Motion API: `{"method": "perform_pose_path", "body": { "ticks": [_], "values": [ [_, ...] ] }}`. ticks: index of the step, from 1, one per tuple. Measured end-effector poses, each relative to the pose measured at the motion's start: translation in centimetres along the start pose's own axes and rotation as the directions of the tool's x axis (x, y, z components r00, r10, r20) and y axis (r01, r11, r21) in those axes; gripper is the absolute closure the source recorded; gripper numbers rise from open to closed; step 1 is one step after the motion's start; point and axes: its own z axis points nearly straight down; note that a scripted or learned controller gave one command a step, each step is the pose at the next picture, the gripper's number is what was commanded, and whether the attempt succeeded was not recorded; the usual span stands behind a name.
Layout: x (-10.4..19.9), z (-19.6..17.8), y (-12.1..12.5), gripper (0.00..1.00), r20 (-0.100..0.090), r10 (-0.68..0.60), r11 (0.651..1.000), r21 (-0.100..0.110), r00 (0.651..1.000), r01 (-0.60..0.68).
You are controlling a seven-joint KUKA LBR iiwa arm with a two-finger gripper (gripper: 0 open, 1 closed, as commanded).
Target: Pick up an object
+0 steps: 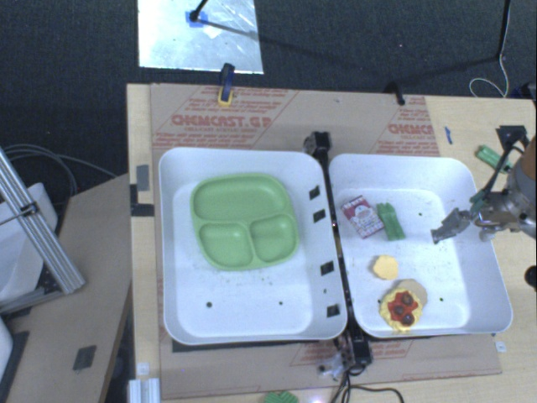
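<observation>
Reaching in from the right, the gripper (pixel 449 227) hangs over the right bin (pixel 470 309) near its right wall; whether it is spread or pressed together I cannot tell. Well to its left lie a green block (pixel 390 221) just beside a red-and-white packet (pixel 362 217), below them a yellow piece (pixel 385 267) and a toy pizza (pixel 404 304). A green plate (pixel 244 220) sits in the left bin (pixel 252 309).

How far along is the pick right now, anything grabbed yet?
Nothing looks picked yet. The gripper hangs over the right bin near its right wall, with nothing seen between its fingers. The red packet, green block, yellow piece and toy pizza lie in the bin. Reaching, gripping and lifting remain.
</observation>
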Motion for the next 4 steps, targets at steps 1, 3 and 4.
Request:
{"method": "perform_pose_path", "body": {
  "ticks": [1,3,4],
  "values": [
    [2.5,14.7,-1.7,0.0,-0.001,0.001,1.0,0.002,1.0,-0.001],
    [-1.8,13.0,-2.1,1.0,0.001,0.002,1.0,-0.004,1.0,-0.002],
    [8.3,8.5,-2.0,1.0,-0.003,-0.01,1.0,-0.003,1.0,0.01]
  ]
}}
